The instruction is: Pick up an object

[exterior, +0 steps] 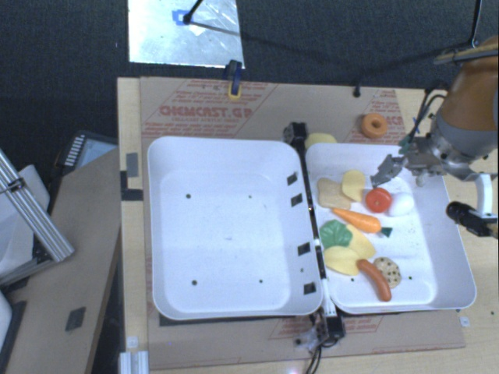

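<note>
The right bin [448, 275] holds several toy foods: a red tomato [378, 200], a white egg [402, 205], an orange carrot [357, 220], a green leafy piece [335, 233], yellow pieces [345, 260], a tan slice [332, 194], a sausage [374, 279] and a cookie [387, 271]. My gripper [390, 170] hangs over the bin's upper part, just above and right of the tomato, with nothing seen between its fingers.
The left bin [226, 224] lies beside the right one. A brown doughnut [374, 125] and a yellow piece [320, 140] rest on the cardboard behind the bins. A yellow-blue clamp [234, 80] sits at the back edge.
</note>
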You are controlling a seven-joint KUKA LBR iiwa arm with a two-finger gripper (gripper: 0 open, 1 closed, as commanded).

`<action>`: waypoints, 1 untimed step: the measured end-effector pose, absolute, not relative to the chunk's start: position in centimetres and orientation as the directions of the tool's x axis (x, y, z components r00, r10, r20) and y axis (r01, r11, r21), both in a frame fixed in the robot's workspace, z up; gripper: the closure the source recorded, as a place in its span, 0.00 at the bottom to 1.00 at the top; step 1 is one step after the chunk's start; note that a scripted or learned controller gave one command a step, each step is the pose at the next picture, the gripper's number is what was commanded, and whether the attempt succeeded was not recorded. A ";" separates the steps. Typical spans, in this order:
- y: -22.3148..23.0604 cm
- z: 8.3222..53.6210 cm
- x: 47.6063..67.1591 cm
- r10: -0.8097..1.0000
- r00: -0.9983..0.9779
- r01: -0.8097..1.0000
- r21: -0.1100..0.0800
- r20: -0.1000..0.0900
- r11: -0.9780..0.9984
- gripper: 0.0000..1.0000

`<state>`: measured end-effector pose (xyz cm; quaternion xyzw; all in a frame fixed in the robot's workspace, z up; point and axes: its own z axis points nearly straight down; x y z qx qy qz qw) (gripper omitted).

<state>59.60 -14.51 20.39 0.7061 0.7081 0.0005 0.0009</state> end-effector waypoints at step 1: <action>-8.5 9.9 57.9 1.000 -0.008 1.000 -0.008 0.004 0.008 0.00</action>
